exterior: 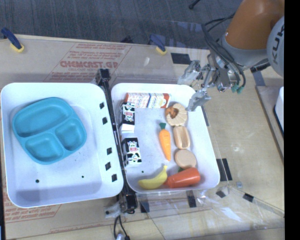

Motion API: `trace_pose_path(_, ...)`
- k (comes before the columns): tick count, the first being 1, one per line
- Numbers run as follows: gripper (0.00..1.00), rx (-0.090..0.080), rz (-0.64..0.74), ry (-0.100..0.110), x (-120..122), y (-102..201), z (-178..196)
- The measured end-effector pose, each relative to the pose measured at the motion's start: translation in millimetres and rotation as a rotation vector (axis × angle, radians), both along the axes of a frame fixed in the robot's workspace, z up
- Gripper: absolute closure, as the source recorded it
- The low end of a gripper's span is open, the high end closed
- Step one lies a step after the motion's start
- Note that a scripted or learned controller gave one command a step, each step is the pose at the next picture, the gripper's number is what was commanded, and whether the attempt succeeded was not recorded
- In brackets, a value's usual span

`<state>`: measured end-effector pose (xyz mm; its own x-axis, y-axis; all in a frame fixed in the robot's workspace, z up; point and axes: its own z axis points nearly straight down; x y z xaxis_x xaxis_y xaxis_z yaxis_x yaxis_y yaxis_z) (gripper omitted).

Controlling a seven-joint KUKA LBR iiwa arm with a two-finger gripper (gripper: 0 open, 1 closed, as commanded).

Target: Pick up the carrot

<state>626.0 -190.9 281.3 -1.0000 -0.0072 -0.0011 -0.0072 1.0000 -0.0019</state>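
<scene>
Carrot (165, 142) fully visible in right bin (208, 134); end effector (202, 81) above far rim, finger state unreadable.

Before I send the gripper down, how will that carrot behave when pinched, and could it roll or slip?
The carrot looks like a smooth moulded toy, so probably rigid and light. Its tapered, rounded body may squirt out of the fingers or roll if pinched off-centre. It lies lengthwise beside the bread roll, apparently just apart from it, so a finger on that side may nudge the roll. The gripper hangs above the bin's far right corner.
</scene>
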Motion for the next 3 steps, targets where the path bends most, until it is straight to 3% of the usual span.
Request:
trace_pose_path(1,0.00,0.005,0.026,0.008,-59,22,-187)
trace_pose_path(2,1.00,0.001,0.035,-0.004,-54,23,-172)
trace_pose_path(3,1.00,0.002,-0.123,-0.004,-38,65,-127)
